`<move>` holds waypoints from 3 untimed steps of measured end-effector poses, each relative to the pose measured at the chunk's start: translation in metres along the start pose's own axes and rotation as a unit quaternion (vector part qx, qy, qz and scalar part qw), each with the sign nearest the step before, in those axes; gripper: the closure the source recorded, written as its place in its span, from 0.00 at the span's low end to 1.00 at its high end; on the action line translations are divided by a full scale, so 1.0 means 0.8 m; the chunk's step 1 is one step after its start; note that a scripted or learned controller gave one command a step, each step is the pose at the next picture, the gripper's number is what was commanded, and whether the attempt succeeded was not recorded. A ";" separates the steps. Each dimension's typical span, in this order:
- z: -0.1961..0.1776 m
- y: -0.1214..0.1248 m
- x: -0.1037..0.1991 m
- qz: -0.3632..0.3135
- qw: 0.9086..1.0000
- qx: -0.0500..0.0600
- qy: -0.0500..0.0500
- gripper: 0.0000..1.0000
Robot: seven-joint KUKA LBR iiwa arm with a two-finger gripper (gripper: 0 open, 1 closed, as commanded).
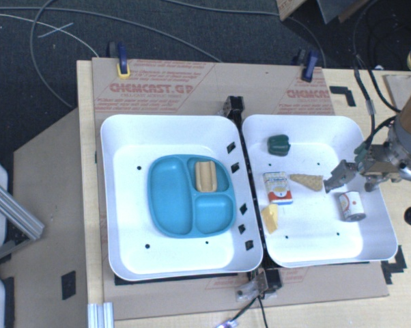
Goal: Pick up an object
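Observation:
My gripper (343, 174) hangs over the right part of the right bin (376, 241), reaching in from the right edge. Just below it lies a small white can with a red band (351, 206), apart from the gripper. A tan wedge (306, 181) lies just left of the gripper. Further left are a small white and red carton (278, 187) and a yellow piece (270, 218). A dark green object (278, 144) sits near the bin's back.
The left bin (123, 251) holds a blue divided plate (171, 197) with a tan block (205, 175) in its upper right compartment. A black divider with clips (242, 183) runs between the bins. Cables hang at the right beside the arm (403, 149).

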State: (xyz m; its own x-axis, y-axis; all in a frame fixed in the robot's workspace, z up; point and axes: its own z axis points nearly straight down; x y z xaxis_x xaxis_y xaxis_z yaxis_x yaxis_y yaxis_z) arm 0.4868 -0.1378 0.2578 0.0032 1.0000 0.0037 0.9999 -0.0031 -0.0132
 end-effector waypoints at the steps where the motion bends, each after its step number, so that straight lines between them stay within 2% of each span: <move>1: -0.007 0.003 0.000 -0.002 1.000 -0.006 -0.001 0.00; 2: 0.070 -0.003 0.006 -0.002 1.000 -0.003 0.000 0.00; 3: 0.127 0.004 0.001 -0.001 1.000 -0.003 0.000 0.00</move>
State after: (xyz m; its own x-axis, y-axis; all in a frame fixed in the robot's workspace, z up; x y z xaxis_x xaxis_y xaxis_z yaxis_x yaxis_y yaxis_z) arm 0.4890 -0.1363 0.1565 0.0002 1.0000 0.0030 1.0000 -0.0002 -0.0067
